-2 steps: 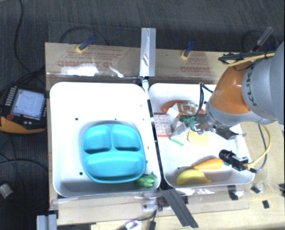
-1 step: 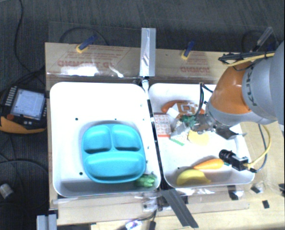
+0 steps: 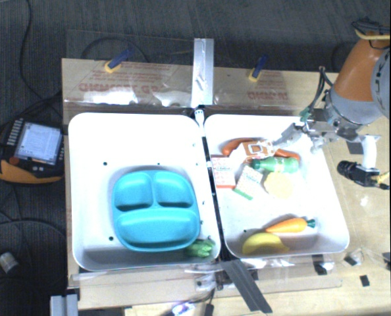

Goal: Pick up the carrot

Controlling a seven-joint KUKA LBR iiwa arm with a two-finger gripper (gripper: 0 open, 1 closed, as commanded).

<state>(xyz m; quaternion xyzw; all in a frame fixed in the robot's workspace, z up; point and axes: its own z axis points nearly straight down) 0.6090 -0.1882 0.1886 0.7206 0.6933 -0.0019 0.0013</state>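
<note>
The carrot (image 3: 287, 226) is orange with a green tip at its right end. It lies near the front of the right bin (image 3: 327, 196), just above a yellow fruit (image 3: 264, 243). My gripper (image 3: 302, 137) hangs over that bin's far right corner, well behind the carrot. It is open, with nothing between its two pale fingers.
Behind the carrot lie a green bottle (image 3: 276, 165), a beige disc (image 3: 281, 186), a red-orange sausage shape (image 3: 238, 143) and small printed cards (image 3: 222, 173). The left bin (image 3: 90, 176) holds a blue divided plate (image 3: 156, 209) and a green item (image 3: 201, 247) at its front right corner.
</note>
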